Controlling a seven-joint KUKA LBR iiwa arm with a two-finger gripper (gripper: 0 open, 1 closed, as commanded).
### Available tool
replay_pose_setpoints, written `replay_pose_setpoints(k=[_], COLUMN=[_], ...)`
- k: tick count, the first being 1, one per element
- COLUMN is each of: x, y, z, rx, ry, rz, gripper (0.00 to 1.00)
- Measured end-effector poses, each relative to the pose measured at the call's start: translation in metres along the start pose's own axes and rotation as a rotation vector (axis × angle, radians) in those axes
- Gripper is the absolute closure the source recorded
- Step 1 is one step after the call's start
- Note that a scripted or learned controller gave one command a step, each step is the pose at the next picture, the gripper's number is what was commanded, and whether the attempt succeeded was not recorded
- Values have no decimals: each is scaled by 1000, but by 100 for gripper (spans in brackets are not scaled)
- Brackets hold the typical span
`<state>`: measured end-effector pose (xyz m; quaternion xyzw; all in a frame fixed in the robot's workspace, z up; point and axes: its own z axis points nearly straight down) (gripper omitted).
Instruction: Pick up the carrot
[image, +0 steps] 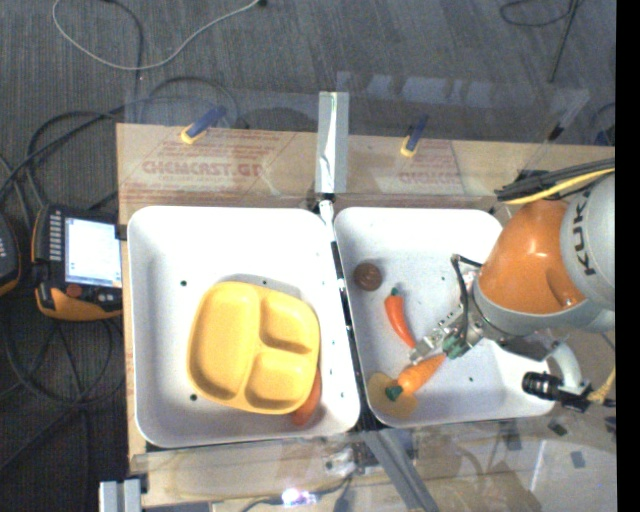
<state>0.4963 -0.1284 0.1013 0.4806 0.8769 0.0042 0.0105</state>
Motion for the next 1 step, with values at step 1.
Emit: replay_pose_setpoints(k=[1], x=[63], y=[34], z=[-82], rx=[18], ry=[15], rz=[46], gripper=[100])
